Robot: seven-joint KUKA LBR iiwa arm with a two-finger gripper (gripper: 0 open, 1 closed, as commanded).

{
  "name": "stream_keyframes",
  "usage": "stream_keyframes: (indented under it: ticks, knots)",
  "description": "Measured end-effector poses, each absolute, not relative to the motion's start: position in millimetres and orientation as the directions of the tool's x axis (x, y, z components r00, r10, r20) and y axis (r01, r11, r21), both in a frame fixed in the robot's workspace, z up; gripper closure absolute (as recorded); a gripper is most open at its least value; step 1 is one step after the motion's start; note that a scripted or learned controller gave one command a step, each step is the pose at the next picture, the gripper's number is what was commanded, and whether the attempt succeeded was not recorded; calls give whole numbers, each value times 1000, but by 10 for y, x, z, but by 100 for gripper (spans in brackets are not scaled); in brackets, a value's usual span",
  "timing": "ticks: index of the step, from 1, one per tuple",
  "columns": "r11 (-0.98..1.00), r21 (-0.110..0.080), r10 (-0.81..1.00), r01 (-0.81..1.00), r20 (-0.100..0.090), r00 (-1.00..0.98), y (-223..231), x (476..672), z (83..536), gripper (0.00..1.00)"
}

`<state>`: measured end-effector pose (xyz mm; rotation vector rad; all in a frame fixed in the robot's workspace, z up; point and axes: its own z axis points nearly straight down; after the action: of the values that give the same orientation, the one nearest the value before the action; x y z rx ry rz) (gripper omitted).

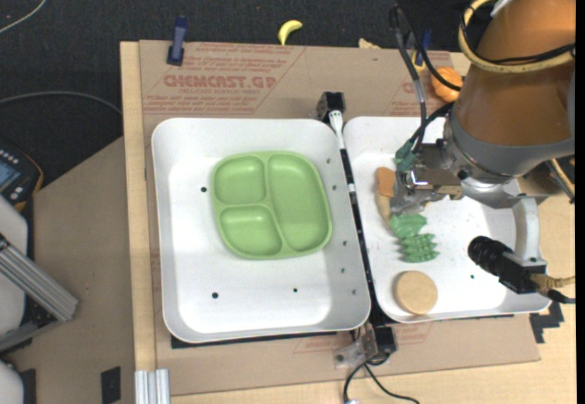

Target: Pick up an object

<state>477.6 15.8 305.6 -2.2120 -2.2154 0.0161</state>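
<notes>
In the right bin (pixel 457 302) lie a green bumpy toy (pixel 413 239), a round tan disc (pixel 415 292) near the front, and a tan-orange piece (pixel 385 189) by the bin's left wall. My gripper (pixel 409 198) hangs low over the right bin, just above the green toy and right beside the tan-orange piece. The wrist body hides the fingertips. The left bin (pixel 183 283) holds a green divided plate (pixel 271 204).
A black cylindrical part (pixel 498 262) on the arm juts over the right bin's front right. A small yellow banana-like object (pixel 289 30) and a blue clip (pixel 176 42) lie on the cardboard behind the bins. An orange object (pixel 446 80) sits behind the right bin.
</notes>
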Motion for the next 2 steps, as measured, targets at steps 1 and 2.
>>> stream_keyframes:
  ticks: [1, 2]
  knots:
    - [0, 7, 1000, 1000, -2, 0, -21, 5964, 2299, 100]
    - [-5, 12, 1000, 1000, -3, 5, -499, 5776, 3327, 100]
